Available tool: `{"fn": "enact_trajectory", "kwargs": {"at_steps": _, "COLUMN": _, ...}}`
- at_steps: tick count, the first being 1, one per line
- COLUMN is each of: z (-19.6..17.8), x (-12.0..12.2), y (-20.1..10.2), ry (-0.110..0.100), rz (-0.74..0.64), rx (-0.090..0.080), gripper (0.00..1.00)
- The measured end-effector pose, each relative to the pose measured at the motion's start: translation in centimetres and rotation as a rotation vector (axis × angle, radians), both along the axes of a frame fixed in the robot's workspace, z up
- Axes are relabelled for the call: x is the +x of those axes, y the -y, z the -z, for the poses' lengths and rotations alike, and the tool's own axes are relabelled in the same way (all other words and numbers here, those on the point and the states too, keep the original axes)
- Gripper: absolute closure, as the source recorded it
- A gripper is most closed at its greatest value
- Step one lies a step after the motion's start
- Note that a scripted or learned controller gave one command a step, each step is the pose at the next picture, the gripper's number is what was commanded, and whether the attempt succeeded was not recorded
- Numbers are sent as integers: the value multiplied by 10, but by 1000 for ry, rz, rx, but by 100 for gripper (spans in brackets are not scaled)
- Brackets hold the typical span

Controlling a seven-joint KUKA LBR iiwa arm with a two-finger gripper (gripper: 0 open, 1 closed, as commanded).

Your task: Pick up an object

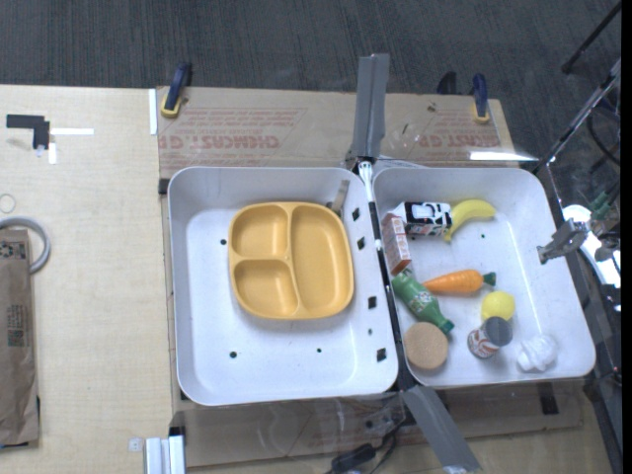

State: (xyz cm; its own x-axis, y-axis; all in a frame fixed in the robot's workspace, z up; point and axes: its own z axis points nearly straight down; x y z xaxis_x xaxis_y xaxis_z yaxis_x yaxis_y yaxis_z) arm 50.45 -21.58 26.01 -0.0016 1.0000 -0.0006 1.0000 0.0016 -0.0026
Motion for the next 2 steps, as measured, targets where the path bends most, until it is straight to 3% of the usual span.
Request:
{"fn": "enact_trajectory", "kwargs": {"at_steps": 1, "z": 96, "x": 0, "y": -47, "ry": 1, "rz": -607, "rx": 2, "gripper": 0}}
{"fn": "enact_trajectory", "kwargs": {"at_steps": 2, "z": 155, "x": -3, "y": -14, "ry": 2, "rz": -635, "rx": 1, "gripper": 0}}
